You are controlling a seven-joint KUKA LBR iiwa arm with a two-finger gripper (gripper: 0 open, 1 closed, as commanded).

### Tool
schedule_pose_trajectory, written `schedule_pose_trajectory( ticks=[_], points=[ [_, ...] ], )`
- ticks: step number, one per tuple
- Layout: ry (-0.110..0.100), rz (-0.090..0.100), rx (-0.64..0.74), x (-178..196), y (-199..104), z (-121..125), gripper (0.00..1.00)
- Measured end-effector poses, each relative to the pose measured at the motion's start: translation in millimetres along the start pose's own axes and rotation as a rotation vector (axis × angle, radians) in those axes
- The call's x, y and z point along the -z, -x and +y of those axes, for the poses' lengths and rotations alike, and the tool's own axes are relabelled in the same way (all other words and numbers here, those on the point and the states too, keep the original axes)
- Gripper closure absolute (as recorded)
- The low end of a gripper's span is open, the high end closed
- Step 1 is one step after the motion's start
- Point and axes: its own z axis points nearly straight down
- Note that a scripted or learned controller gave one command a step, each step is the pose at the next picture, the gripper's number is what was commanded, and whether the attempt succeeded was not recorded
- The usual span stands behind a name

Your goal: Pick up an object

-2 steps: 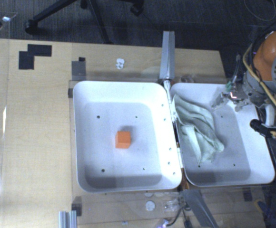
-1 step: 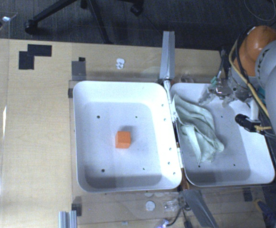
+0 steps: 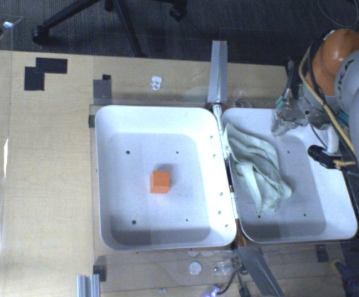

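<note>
Tool [image 3: 288, 119] hangs at 12 o'clock rim of right white plastic bin [image 3: 328, 228]; open or closed: can't tell, too blurred. Crumpled pale grey-green cloth [image 3: 258, 166] lies along that bin's 9 o'clock wall. Small orange cube [image 3: 160, 182] sits alone, approx centre of left white bin [image 3: 114, 166].

Risks: cloth is limp, may slip out or snag the wall; cube small, hard-edged, could skid if pinch lands off-centre.

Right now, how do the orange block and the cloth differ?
The orange block is small, rigid and cube-shaped; the cloth is larger, pale and crumpled. The block sits mid-floor in the left bin; the cloth lies against the right bin's left wall. Both rest untouched.
</note>
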Motion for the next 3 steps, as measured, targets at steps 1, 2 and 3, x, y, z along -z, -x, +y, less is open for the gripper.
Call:
schedule_pose_trajectory(
  ticks=[1,2,3],
  points=[
    [-0.007,0.004,0.109,76.8,-28.8,-2.2,1.00],
    [-0.008,0.003,0.177,90.4,-31.8,-2.3,1.00],
    [-0.009,0.004,0.211,71.4,-18.0,-5.0,1.00]
  ],
)
